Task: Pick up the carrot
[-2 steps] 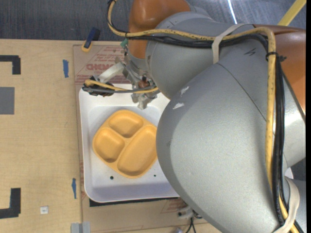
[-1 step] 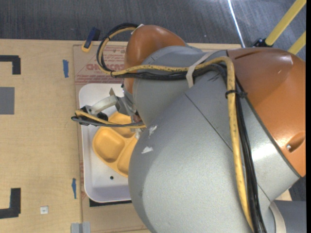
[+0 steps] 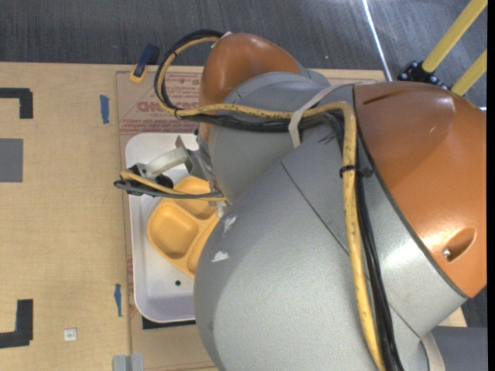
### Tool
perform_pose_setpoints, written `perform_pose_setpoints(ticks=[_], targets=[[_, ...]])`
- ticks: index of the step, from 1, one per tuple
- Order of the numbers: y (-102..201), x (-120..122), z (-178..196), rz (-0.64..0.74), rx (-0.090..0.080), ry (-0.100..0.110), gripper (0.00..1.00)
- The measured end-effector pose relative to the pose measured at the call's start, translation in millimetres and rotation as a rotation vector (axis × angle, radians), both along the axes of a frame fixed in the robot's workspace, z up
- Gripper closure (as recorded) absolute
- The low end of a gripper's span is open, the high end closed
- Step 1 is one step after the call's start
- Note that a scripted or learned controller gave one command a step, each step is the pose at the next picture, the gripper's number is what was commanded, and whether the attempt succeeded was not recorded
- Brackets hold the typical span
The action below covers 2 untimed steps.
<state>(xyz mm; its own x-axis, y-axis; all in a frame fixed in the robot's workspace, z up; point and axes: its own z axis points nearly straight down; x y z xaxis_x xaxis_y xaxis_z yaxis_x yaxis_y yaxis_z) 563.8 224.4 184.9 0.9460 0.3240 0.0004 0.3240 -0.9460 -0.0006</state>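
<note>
- The gripper (image 3: 199, 167) sits at about 9 o'clock from the middle of the view, tucked under the arm's wrist and over the top half of a white bin (image 3: 158, 298). Whether it is apart, together or clamped on anything cannot be told, because the arm covers it.
- Just at 6 o'clock of the gripper, a yellow moulded piece (image 3: 176, 234) with a rounded hollow lies in the bin. A more orange-yellow lump (image 3: 193, 187) touches its top edge.
- Where the carrot lies cannot be told. The lump is too hidden to name, and the arm covers most of the bin.
- A small dark spot (image 3: 178, 283) marks the bin floor at 6 o'clock of the yellow piece.
- The grey arm (image 3: 309, 269) fills the view from 12 round to 6 o'clock. It has an orange cap (image 3: 244, 56) at 12 and a large orange shell (image 3: 433, 176) at 3.
- A yellow cable (image 3: 255, 114) runs along the arm.
- The bin rests on a cardboard sheet (image 3: 128, 230). At 11 o'clock the sheet carries red printing (image 3: 158, 103), too small and blurred to read.
- Strips of blue tape (image 3: 104, 108) mark the sheet's left edge.
- Black corner marks (image 3: 22, 103) sit on the bench at 9 o'clock.
</note>
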Motion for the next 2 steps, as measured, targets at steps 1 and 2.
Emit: perform_pose_setpoints(ticks=[1, 2], targets=[[-59.3, -37.5, 2.7, 0.014, -0.001, 0.005, 1.0], [-58.1, -37.5, 12.6, 0.018, 0.0, 0.006, 1.0]])
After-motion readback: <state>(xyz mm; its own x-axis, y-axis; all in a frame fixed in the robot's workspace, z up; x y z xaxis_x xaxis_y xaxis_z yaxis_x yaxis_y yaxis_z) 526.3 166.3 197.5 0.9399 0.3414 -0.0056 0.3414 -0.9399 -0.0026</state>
